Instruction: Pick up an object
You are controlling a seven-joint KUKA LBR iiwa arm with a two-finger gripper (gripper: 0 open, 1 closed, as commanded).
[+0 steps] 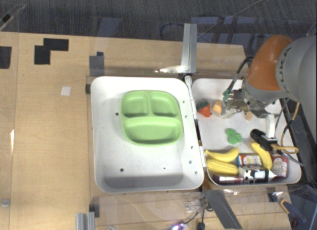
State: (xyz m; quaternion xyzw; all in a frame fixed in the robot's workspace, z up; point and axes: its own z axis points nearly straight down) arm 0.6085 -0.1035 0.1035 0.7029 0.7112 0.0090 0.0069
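Hand (237, 106) hangs low in the right bin (213, 134) beside the orange piece (217, 108), likely lining up a pick; finger state indeterminable.

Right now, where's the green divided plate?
The green divided plate lies in the left white bin, toward its upper middle, left of the bin divider.

Green divided plate (150, 116) in left bin (106, 174)

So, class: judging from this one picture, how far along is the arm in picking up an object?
Done: the gripper is over the right bin, near the small orange piece. In hand: nothing visibly held. Left: the grasp and lift; the bananas, corn and green toy lie in the bin.
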